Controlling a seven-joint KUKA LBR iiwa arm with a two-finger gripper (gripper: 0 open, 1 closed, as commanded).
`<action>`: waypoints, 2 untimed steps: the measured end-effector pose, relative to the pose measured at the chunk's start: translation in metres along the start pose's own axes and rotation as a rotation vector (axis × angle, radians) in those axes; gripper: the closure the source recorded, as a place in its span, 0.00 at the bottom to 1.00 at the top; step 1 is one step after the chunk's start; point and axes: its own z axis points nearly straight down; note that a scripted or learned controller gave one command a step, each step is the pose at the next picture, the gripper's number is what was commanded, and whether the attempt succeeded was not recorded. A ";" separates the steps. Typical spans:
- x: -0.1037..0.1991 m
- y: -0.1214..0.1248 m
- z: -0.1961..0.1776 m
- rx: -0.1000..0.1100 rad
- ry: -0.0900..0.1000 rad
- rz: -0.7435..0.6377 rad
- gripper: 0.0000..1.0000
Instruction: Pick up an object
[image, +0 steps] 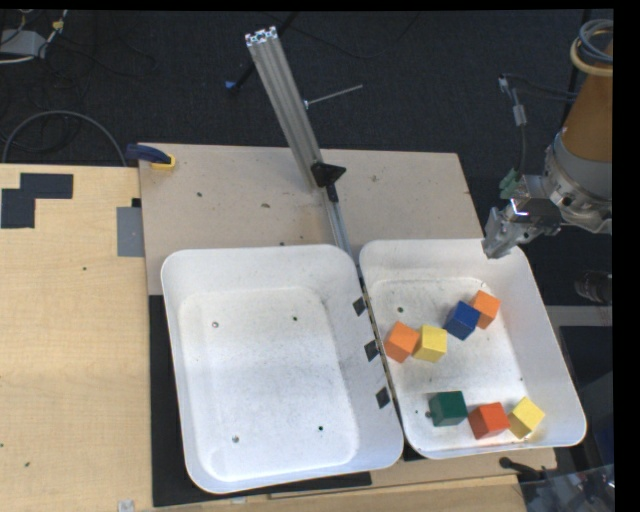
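Observation:
Several small blocks lie in the right bin (560, 345). A blue block (462, 319) touches an orange block (486, 307) near the bin's middle. Left of them an orange block (401, 341) sits against a yellow block (432, 343). Along the front lie a green block (448, 408), a red block (488, 420) and a yellow block (527, 416). My gripper (500, 240) hangs over the right bin's far right corner, above and to the right of the blue block. Nothing shows between its fingers.
The left bin (200, 290) stands beside the right one, with black clips along the shared rim. A slanted aluminium rail (292, 100) rises behind the bins. The arm's wrist (585, 165) occupies the far right. A wooden table top lies at the left.

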 end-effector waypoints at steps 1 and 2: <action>0.000 0.000 -0.004 0.008 0.001 -0.002 1.00; 0.000 0.000 -0.014 0.010 0.001 -0.005 1.00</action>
